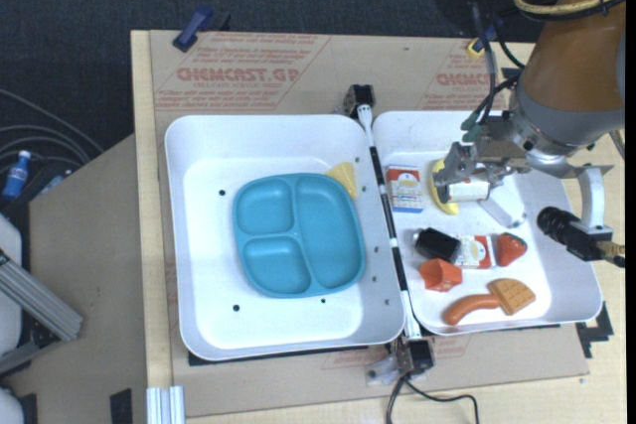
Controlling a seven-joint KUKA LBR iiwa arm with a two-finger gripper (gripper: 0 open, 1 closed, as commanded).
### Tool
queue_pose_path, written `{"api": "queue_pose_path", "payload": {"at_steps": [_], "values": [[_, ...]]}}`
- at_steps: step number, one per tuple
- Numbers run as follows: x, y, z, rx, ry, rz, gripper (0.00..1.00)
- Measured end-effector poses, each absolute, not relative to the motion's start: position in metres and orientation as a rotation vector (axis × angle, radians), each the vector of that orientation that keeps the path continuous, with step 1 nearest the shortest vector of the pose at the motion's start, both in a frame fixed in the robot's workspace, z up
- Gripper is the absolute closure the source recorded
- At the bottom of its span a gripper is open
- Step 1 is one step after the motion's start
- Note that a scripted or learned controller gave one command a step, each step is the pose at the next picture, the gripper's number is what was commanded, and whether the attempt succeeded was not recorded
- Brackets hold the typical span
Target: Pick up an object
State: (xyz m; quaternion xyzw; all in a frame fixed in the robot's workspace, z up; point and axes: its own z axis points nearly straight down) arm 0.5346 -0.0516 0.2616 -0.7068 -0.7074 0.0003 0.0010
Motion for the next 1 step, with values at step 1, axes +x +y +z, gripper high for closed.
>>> {"api": "queue_pose_path", "payload": {"at_steps": [1], "values": [[0.5318,-0.0735,0.2569,-2.221,-2.219,0.002,1.00]]}}
